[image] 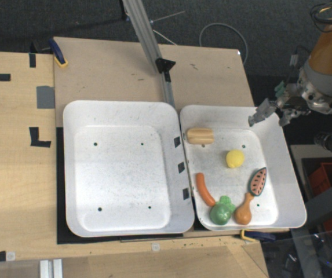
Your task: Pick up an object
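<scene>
The right white bin (281, 155) holds several toy foods. A tan bread roll (200, 135) lies near its far left corner and a yellow ball (234, 158) sits in the middle. Along the near side are an orange sausage (205, 189), a green broccoli (221, 211), an orange gourd (244, 211) and a watermelon slice (258, 182). My gripper (273, 113) hovers over the bin's far right rim, above and to the right of the yellow ball. It is open, with nothing between its fingers.
The left white bin (73, 155) stands beside the right one, rims touching. A slanted metal pole (145, 30) runs down to the far edge between the bins. Loose white cable (223, 30) lies behind the right bin.
</scene>
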### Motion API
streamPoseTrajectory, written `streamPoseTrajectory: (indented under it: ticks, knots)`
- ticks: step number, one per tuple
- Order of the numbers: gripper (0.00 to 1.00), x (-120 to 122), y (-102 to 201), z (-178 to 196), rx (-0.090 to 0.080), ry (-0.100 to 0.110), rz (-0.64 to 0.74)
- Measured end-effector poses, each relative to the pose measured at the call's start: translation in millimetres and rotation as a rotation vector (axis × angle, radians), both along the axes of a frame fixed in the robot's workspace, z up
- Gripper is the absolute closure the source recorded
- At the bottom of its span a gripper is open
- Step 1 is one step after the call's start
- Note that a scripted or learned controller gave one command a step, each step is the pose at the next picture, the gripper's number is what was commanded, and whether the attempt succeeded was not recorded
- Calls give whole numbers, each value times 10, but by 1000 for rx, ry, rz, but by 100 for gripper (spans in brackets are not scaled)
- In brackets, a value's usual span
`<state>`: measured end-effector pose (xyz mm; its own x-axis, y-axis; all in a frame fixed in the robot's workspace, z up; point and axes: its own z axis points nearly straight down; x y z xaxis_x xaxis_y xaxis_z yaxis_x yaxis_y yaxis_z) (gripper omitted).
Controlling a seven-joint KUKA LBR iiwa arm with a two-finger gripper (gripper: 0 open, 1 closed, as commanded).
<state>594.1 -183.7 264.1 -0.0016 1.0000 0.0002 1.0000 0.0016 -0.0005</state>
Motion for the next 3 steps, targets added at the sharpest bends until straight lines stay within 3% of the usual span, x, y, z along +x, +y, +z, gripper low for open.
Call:
streamPoseTrajectory:
  ticks: [1,3]
  knots:
    - [0,0,-1,0,0,0,0]
    - [0,-110,-111,-1011,-1,6,-1]
